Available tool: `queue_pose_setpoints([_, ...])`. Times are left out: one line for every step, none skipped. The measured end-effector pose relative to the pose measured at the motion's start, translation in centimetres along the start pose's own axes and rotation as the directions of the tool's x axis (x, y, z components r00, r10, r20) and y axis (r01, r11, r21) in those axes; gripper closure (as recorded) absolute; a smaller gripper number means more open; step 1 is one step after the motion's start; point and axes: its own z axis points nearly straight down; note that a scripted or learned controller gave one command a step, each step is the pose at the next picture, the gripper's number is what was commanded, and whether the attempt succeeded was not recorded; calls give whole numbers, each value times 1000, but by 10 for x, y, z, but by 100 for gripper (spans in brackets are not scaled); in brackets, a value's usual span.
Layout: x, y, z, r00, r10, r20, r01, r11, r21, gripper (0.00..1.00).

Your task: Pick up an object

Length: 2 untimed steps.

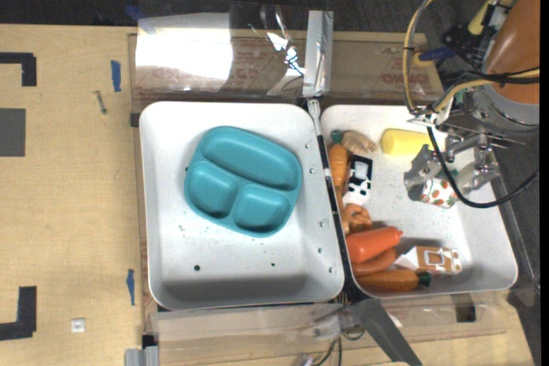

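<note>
jaws over right bin, beside cup

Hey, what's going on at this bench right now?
A robot arm reaches in from the right, its gripper low over the right bin, right by a small spotted object. Toy food lies along that bin's left side, including an orange carrot and a yellow piece. The left bin holds a teal divided tray.
</note>
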Motion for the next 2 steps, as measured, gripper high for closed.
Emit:
queue_pose_setpoints([-52, -47, 37, 990, -140, 1, 140, 990, -4, 100])
queue_pose_setpoints([-38, 18, 30, 992, 129, -3, -129, 992, -4, 100])
